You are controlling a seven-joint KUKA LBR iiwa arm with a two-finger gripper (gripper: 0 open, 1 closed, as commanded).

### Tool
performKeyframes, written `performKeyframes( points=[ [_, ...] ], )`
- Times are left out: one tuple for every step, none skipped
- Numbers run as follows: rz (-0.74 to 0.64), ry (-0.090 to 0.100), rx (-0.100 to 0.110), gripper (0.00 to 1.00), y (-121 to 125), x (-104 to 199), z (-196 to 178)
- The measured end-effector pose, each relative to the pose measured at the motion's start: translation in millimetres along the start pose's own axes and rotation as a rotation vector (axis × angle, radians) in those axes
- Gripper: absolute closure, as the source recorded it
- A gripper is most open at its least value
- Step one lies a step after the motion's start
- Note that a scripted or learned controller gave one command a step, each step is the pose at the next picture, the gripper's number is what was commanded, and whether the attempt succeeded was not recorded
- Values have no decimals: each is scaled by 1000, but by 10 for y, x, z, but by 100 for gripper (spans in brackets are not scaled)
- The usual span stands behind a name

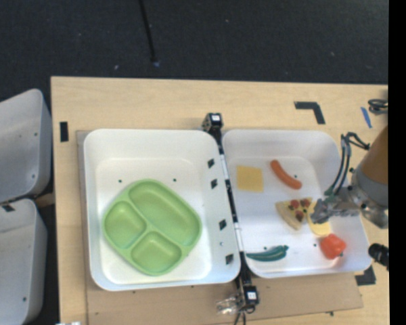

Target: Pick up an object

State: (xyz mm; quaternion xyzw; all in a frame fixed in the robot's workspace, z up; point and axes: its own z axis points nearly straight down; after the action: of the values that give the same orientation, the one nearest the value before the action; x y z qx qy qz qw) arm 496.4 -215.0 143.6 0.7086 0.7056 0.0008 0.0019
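Note:
The right bin [257, 144] holds several toy foods. A yellow cheese square [250, 179] lies at its upper left, with a red sausage [285, 173] to its right. A pizza slice [295, 212] sits mid-bin, a green pepper [267, 253] near the front wall, and a red-orange piece [332, 246] at the front right. A small pale yellow piece [320, 228] lies just under the gripper. My gripper [319, 215] reaches in from the right, low over the pizza slice's right edge. Its tips are dark and blurred together.
The left bin [98, 154] holds a green divided plate [152, 226]. A ridge with black clips [224, 202] separates the two bins. Cables [344, 161] loop above the arm's wrist at the right bin's far right wall.

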Motion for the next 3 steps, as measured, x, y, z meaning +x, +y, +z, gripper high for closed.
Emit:
performKeyframes(
  points=[
    [1,-2,-2,100,-65,-82,-510],
    [-1,0,0,100,-53,-97,-641],
    [-13,2,0,100,173,454,-626]
  ],
)
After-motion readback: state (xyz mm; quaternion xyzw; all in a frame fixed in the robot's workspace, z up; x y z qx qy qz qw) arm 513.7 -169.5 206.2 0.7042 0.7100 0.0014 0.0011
